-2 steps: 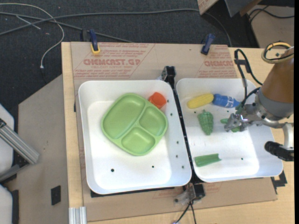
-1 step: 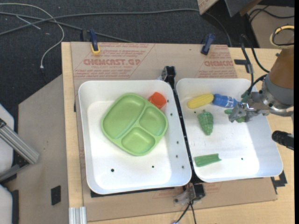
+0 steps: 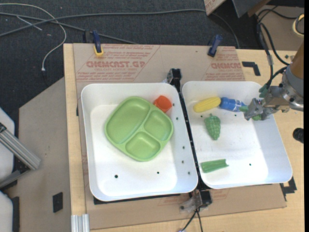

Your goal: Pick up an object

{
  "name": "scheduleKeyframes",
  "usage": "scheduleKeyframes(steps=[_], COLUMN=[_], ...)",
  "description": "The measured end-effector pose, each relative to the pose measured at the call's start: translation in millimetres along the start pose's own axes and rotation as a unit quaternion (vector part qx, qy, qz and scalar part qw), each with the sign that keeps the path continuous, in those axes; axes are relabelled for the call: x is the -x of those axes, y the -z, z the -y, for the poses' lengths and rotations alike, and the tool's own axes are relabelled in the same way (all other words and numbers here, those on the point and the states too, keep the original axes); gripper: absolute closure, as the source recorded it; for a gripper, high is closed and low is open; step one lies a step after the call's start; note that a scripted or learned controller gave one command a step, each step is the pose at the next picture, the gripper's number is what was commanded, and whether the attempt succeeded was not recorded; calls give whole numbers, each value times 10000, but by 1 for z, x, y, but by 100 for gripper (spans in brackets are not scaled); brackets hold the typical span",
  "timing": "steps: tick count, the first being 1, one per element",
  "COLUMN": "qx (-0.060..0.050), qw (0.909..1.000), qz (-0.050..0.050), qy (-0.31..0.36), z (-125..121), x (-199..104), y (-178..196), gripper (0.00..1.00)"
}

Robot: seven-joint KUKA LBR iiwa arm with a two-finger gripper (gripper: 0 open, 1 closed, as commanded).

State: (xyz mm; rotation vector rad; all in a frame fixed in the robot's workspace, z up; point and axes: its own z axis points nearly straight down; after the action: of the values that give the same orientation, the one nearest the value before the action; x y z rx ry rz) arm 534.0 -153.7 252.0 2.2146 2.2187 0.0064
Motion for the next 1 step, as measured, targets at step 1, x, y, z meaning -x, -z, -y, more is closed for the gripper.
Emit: scheduleKeyframes(steps=[1], qx=[-32], qw=[10000], qz=[-23], qy=[28], z=[-13], x=[-64], y=[-4], gripper=[100])
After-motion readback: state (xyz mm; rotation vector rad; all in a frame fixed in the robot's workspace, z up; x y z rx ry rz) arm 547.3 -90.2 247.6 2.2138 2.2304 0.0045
